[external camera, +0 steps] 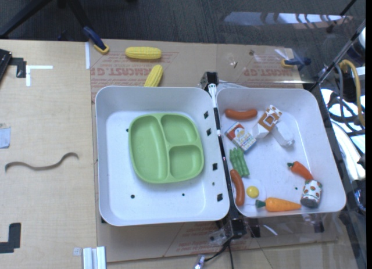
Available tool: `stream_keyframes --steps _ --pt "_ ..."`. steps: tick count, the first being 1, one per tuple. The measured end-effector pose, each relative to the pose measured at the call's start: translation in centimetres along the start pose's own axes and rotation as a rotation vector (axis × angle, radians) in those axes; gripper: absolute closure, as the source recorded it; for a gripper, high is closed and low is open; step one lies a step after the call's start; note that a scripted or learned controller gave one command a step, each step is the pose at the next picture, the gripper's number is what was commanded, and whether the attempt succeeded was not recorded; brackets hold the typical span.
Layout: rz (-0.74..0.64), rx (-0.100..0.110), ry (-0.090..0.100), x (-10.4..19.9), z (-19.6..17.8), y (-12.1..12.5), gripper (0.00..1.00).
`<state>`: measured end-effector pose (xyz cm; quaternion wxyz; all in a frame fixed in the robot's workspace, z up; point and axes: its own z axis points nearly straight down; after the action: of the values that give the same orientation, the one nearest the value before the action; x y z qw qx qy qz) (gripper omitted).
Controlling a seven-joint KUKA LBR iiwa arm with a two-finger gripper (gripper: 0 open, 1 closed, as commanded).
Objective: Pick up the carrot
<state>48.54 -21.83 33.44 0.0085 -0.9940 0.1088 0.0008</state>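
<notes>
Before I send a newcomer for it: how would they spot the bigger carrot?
Look in the right bin, along its near wall. The carrot lies flat there, between the egg and a spotted toy; it is longer than the other carrot.

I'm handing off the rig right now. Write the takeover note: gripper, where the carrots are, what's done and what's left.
Gripper: nothing to report on its state from the camera view.
Large carrot: lies flat along the near wall of the right bin, beside the fried egg and the spotted piece.
Small carrot: farther in, above that spotted piece.
Left bin holds the green divided plate.
Done: nothing; both carrots rest in the bin.
Left: reach in, grasp a carrot, lift it.
</notes>
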Motion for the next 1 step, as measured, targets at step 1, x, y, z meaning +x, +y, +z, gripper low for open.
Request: stream_keyframes --steps 1 --pt "0.000 0.000 0.000 0.00 0.00 0.00 0.00"
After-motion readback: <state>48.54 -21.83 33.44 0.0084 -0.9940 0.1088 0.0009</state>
